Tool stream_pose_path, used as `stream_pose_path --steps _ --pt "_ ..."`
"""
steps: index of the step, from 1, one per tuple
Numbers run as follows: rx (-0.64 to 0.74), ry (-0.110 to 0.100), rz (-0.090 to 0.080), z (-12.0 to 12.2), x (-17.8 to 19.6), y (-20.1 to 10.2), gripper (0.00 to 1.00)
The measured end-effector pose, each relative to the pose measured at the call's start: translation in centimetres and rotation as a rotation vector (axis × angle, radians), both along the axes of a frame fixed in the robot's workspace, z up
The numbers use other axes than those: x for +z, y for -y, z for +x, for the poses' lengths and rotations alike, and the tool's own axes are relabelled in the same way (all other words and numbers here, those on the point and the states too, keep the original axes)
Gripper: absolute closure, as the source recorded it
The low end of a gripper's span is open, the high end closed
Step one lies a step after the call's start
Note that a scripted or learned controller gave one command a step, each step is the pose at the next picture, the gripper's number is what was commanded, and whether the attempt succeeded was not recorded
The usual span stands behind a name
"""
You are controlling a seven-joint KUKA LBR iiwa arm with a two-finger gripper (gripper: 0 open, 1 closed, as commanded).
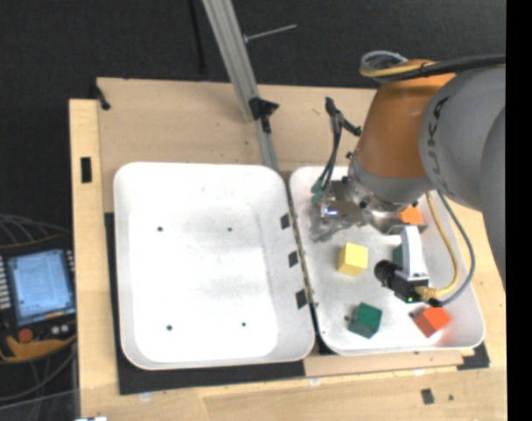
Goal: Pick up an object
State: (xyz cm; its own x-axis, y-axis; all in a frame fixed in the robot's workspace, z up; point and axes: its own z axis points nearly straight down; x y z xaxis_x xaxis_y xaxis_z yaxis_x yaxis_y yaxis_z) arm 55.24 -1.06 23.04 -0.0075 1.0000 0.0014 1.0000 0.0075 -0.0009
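Hanging over the right bin (476, 327), tool (325, 222) grip state unreadable; yellow cube (353, 259) sits close at its 4 o'clock.

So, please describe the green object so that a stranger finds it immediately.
Look in the right bin, the one under the arm. Near its front edge lies the green block, below the yellow cube and left of the orange block. It is the darkest block there.

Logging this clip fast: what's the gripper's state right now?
Gripper: low over the right bin, near its left wall; open or shut cannot be told, and nothing seen between its fingers.
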Motion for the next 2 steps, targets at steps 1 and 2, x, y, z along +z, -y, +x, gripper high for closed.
stream_pose_path --steps 1,2 --pt "0.000 0.002 0.000 1.5 -0.6 -4.8 1.00" --pt "0.000 0.002 0.000 2.6 -1.2 -9.9 1.00"
